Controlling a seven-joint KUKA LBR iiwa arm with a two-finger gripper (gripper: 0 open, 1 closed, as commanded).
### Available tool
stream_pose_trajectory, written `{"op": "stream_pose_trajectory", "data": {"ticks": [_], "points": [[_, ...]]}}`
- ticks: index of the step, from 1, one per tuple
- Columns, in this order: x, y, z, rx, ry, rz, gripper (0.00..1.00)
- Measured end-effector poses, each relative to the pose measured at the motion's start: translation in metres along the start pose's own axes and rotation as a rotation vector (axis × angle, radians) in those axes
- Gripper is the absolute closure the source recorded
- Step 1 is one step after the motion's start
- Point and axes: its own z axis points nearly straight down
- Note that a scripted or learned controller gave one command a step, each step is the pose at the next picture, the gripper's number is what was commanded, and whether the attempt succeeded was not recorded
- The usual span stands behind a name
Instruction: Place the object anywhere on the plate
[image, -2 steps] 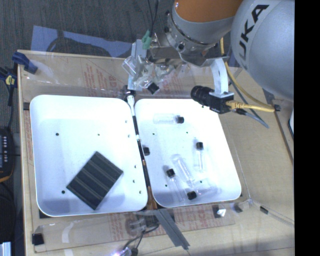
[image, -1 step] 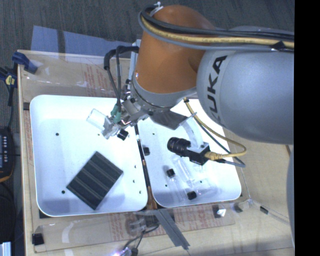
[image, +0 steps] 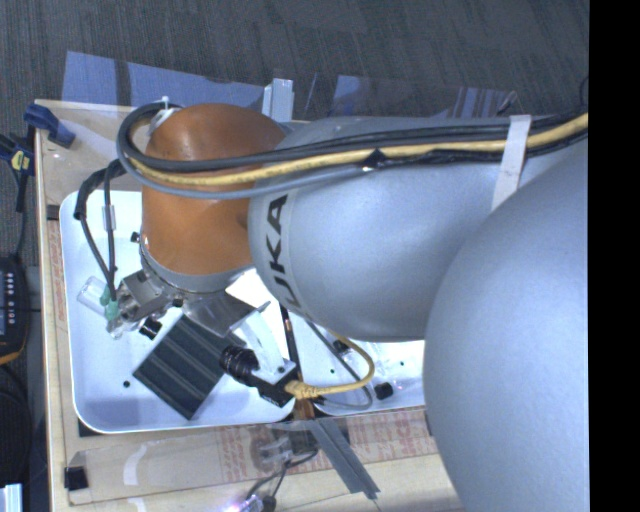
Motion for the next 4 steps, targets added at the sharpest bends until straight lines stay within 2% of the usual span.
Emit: {"op": "stream_pose_trajectory", "data": {"ticks": [1,2,3,4], "points": [[-0.028,0.036,-0.088,-0.004,0.001,0.005,1.0],[-0.013,-0.003,-0.059,0.0,0.0,-0.366,1.0],[-0.043,0.081,-0.072,-0.003,-0.001,0.033,1.0],[-0.035,-0.017,-0.006,0.001,0.0,-0.056,1.0]]}}
